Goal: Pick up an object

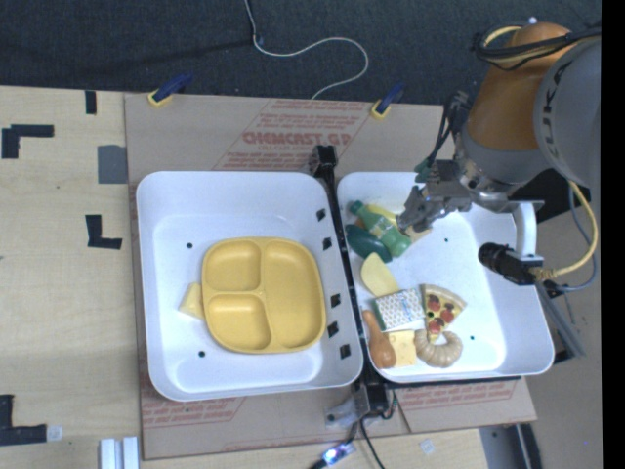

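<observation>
My gripper (418,213) hangs over the upper left part of the right bin (508,306), its tip close beside a green toy bottle (376,230) with a yellow cap. Whether it touches the bottle cannot be told. Below the bottle lie a pale yellow wedge (379,276), a grey checked block (398,310), a pizza slice (441,308), an orange sausage (377,339), a yellow cheese square (403,346) and a tan ring-shaped pastry (437,349).
The left bin (161,262) holds a yellow three-compartment plate (263,295) with a pale yellow piece (190,301) peeking out at its left. A black divider (335,252) runs between the bins. A white cable (312,52) lies behind the bench.
</observation>
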Action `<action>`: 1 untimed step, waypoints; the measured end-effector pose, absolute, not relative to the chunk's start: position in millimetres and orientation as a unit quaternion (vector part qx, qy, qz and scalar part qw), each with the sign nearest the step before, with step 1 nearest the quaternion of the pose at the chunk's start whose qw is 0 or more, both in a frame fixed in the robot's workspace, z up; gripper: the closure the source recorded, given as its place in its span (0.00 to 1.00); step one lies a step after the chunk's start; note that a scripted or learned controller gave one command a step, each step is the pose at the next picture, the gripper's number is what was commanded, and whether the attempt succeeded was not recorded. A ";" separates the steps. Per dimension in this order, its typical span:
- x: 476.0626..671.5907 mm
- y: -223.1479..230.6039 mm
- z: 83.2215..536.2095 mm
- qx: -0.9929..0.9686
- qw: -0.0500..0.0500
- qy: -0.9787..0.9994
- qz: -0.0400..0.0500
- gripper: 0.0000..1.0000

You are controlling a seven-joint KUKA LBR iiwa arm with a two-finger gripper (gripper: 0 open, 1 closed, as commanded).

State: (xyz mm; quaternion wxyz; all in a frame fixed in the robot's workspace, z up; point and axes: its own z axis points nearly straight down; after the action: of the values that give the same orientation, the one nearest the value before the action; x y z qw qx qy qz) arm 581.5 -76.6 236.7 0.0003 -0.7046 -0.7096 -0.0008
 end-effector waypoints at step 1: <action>629.0 -51.7 219.2 -0.705 0.000 -0.709 0.000 1.00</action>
State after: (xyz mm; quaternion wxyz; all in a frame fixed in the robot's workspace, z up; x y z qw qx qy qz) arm 629.0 -51.7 219.2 0.0001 -0.7055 -0.7087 0.0001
